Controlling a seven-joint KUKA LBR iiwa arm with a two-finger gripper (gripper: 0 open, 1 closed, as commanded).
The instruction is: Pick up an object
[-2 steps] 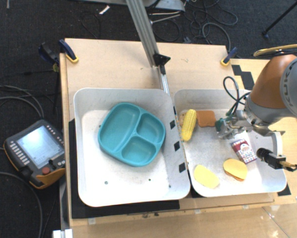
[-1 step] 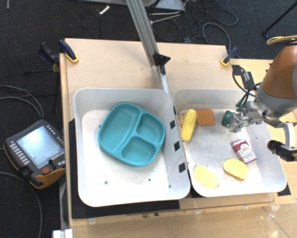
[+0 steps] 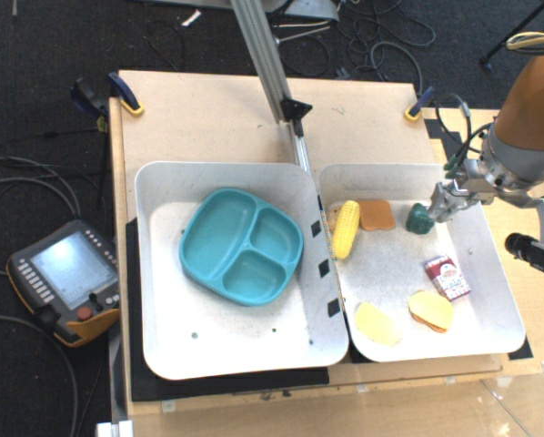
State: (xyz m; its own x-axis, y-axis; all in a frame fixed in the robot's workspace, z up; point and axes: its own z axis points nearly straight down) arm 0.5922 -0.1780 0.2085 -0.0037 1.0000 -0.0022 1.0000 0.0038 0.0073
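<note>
Because the end effector (image 3: 433, 209) sits right at the small green object (image 3: 419, 219), just beside the toy corn (image 3: 345, 228) side of the right bin (image 3: 490, 271), it could bump it away. Its grip state I cannot tell.
</note>
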